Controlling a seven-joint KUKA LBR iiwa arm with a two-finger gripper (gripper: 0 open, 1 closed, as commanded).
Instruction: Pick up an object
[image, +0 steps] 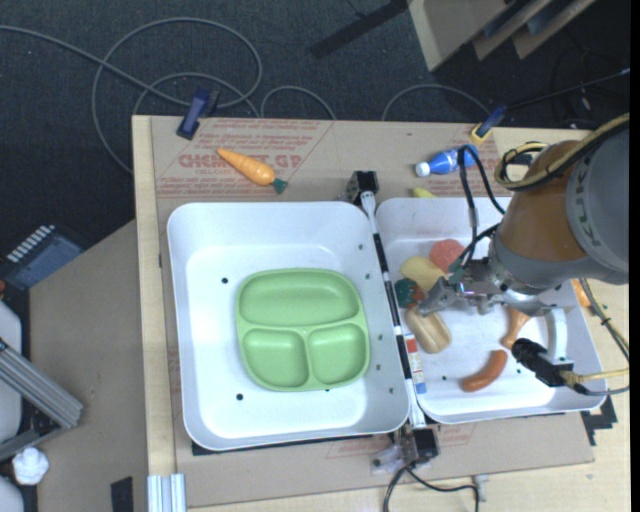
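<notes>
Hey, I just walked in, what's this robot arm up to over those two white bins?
The grey and orange arm reaches in from the right over the right bin, its tool low among toy food: a yellow piece, a tan bread-like piece and a sausage. Nothing is visibly held, and whether the tool is open or shut is unclear. The left bin holds a green divided plate. A toy carrot lies on the bench outside the bins.

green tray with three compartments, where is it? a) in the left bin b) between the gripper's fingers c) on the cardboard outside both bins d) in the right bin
a: the green tray lies flat inside the left bin, while the arm and the small food items sit over the right bin.
</notes>
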